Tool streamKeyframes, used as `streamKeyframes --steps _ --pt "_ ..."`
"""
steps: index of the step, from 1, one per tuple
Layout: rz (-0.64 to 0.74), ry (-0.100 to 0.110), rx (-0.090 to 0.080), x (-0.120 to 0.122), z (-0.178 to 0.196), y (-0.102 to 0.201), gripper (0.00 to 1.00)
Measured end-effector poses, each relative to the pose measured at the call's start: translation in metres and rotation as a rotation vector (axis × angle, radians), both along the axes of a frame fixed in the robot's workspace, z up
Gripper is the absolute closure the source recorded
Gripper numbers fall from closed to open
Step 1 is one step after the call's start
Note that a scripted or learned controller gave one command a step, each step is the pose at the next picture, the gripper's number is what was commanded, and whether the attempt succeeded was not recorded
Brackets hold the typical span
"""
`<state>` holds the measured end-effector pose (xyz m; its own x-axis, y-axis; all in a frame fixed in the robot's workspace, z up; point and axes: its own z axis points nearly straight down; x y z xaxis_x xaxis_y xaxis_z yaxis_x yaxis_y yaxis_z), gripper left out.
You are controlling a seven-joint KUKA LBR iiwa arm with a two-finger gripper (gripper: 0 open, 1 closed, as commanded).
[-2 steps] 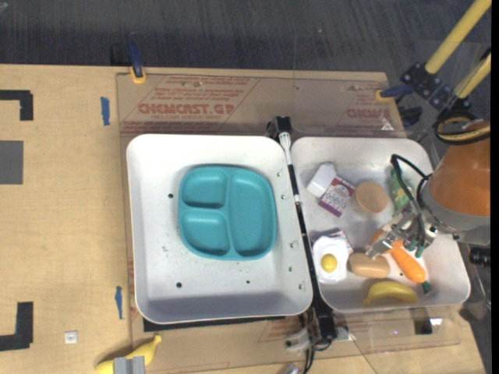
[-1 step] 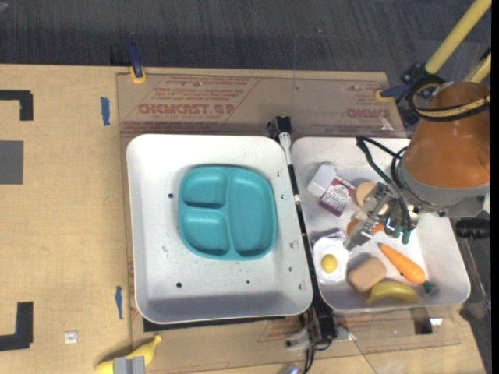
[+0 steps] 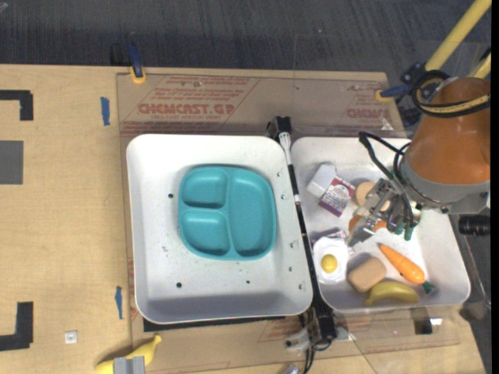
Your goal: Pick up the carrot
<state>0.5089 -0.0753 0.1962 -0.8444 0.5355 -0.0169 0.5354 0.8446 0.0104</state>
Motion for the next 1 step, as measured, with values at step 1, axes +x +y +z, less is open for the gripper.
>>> streamKeyframes --steps 1 --pt "-0.001 -0.012 0.000 0.0028 0.0106 0.0008 1.00"
